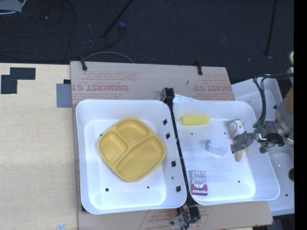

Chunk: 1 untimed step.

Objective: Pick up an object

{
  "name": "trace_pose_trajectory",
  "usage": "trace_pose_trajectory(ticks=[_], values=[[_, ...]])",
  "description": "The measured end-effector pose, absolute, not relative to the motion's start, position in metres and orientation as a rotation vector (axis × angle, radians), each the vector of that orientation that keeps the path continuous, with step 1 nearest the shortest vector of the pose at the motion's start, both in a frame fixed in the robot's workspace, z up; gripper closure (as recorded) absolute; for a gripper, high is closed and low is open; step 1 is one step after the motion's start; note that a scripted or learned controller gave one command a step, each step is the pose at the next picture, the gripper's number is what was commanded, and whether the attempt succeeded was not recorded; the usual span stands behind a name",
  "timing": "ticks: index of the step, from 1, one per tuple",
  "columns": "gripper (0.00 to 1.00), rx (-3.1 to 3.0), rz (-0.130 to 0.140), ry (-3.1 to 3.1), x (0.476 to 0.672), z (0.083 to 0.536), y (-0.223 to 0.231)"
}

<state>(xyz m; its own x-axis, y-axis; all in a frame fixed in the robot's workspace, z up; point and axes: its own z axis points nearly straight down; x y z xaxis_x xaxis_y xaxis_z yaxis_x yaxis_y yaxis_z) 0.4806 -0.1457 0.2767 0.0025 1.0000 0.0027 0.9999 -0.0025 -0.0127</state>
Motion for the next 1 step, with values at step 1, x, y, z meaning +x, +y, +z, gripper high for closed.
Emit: trace_pose_trajectory(ticks=[1], values=[[0.00, -2.219, 0.003, -2.219, 0.4821, 0.2815, -0.1456]])
